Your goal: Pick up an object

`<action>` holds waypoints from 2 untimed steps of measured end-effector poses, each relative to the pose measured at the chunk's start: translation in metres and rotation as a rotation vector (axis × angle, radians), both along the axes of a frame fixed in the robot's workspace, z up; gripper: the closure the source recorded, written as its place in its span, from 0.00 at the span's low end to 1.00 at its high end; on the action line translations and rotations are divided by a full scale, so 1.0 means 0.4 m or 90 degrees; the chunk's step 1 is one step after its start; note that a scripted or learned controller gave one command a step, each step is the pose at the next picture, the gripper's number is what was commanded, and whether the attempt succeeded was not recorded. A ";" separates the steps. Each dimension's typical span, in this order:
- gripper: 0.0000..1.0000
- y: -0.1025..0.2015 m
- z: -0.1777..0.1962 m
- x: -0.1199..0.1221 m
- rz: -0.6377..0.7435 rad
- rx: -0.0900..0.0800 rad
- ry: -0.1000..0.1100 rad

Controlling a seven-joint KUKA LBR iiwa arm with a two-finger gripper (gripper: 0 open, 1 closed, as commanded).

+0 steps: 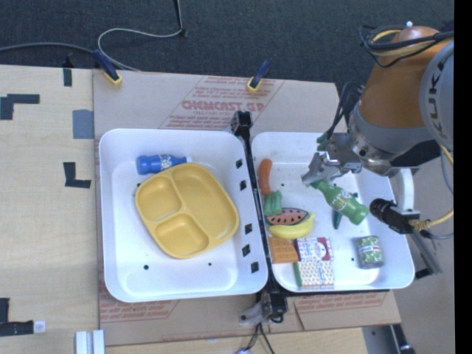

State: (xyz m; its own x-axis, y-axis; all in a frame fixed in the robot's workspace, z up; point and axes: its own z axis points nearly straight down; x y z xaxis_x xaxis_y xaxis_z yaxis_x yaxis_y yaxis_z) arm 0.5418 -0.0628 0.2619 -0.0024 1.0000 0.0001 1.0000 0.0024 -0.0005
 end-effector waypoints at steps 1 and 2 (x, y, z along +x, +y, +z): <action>1.00 -0.071 0.024 -0.122 -0.002 0.000 0.000; 1.00 -0.108 0.019 -0.144 -0.001 0.000 0.000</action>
State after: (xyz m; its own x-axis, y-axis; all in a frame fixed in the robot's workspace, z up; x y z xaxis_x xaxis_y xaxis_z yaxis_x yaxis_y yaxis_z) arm 0.4841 -0.1060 0.2696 -0.0007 1.0000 -0.0003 1.0000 0.0007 -0.0005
